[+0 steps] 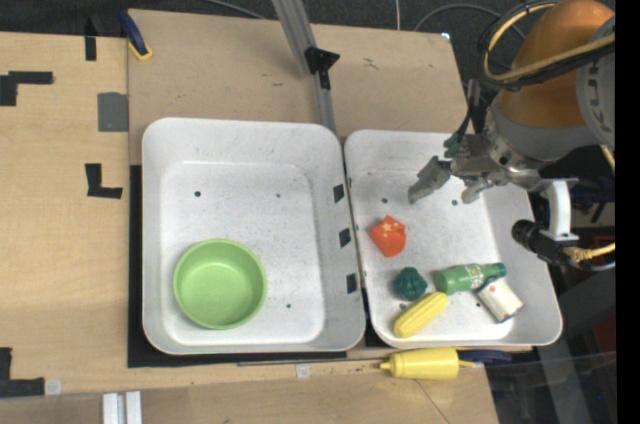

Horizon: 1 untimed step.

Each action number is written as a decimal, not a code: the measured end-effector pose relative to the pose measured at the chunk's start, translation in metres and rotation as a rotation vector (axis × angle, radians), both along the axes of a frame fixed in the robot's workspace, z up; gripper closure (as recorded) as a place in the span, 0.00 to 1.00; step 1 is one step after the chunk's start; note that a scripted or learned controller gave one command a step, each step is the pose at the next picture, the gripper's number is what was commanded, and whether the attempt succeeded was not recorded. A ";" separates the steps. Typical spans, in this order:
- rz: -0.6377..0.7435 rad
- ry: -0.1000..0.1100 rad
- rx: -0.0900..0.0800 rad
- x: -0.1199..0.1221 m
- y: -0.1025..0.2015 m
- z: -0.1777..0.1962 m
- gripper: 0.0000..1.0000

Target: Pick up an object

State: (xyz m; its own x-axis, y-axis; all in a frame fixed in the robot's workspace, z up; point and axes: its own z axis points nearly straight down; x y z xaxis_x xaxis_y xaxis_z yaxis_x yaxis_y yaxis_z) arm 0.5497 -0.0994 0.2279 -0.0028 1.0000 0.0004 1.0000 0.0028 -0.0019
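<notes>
The gripper (447, 185) hung over the right bin (420, 152) with fingers spread and nothing between them. The orange toy (389, 235) lay below and left of the fingertips, apart from its neighbours; centring over it before descending seemed wisest.

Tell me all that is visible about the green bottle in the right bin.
The green bottle is small, looks like glossy plastic and lies on its side in the right bin, near the front right corner. Its neck, with a paler tip, points to the view's right. A white label or band crosses its middle. Its base end meets the yellow corn cob, and a dark green toy sits just to its left. A white block lies just below its neck. The hand is apart from it, over the bin's back half.
</notes>
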 end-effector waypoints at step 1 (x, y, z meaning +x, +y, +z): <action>-0.001 0.000 0.000 0.000 0.000 0.000 0.00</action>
State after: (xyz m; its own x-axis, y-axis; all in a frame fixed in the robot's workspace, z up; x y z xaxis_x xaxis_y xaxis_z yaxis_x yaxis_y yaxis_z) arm 0.5497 -0.0997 0.2279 -0.0018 1.0000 0.0005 1.0000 0.0018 -0.0019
